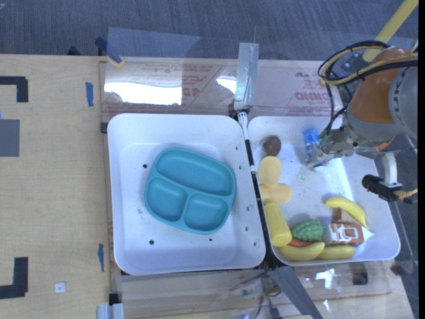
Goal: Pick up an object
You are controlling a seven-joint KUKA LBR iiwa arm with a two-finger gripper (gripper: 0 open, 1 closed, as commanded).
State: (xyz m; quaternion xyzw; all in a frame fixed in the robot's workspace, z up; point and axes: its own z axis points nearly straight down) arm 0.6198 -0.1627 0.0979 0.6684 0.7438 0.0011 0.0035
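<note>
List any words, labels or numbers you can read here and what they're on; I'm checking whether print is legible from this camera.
Red print on the clear sheet behind the bins: several lines, reversed or upside down, too blurred to read.
More red print at its right end: larger letters, also inverted, not legible.
Small carton in the right bin: a printed face, too small to read.
Nothing reads clearly.

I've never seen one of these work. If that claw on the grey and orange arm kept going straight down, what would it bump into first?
Probably the small blue object just beside the gripper, or the right white bin's floor next to it; depth is unclear from this slanted view.
</note>
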